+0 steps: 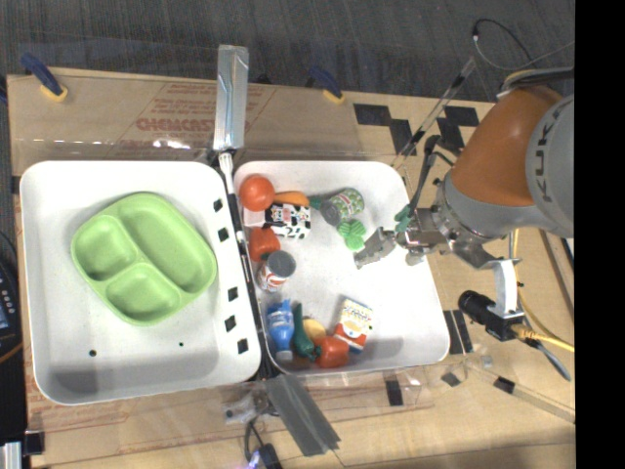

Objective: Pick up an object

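Observation:
My gripper (pixel 372 251) hangs over the right side of the right bin (pixel 405 291), low above its white floor. Nothing shows in its grip. A small green object (pixel 353 232) lies just up and left of its tip, and a green can (pixel 344 204) lies on its side beyond that. Along the bin's left side sit an orange ball (pixel 256 192), a black-and-white cow toy (pixel 290 220) and a small can with a grey lid (pixel 277 268). At the front lie a blue bottle (pixel 280 325), a red piece (pixel 334 351) and an orange-and-white carton (pixel 354 320).
The left bin (pixel 59 360) holds a green divided plate (pixel 145 255). A ridge with black tabs (pixel 237 272) separates the two bins. Bare white floor lies in the middle of the right bin under the gripper. The arm's orange band (pixel 503 159) stands over the bin's right rim.

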Available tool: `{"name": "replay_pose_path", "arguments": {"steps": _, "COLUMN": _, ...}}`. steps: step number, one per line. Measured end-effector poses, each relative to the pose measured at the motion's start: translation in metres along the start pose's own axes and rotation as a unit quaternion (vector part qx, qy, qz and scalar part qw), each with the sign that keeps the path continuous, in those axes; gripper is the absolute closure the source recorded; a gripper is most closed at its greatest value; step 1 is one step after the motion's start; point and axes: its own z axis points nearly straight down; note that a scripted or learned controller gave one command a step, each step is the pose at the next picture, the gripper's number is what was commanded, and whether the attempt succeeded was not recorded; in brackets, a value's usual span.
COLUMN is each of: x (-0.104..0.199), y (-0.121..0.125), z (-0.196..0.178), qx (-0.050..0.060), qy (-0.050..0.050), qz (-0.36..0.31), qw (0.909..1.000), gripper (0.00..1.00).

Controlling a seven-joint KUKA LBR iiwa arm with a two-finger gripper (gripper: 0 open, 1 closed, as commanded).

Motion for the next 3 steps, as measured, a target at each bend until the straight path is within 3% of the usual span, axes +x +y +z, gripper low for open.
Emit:
{"name": "replay_pose_path", "arguments": {"steps": 1, "x": 0.0, "y": 0.0, "z": -0.01, "qx": 0.001, "qy": 0.0, "qz": -0.003, "qw": 1.0, "gripper": 1.0}}
{"name": "replay_pose_path", "arguments": {"steps": 2, "x": 0.001, "y": 0.0, "z": -0.01, "qx": 0.001, "qy": 0.0, "qz": -0.003, "qw": 1.0, "gripper": 0.0}}
{"name": "replay_pose_path", "arguments": {"steps": 3, "x": -0.03, "y": 0.055, "z": 0.029, "qx": 0.0, "qy": 0.0, "qz": -0.032, "qw": 0.9995, "gripper": 0.0}}
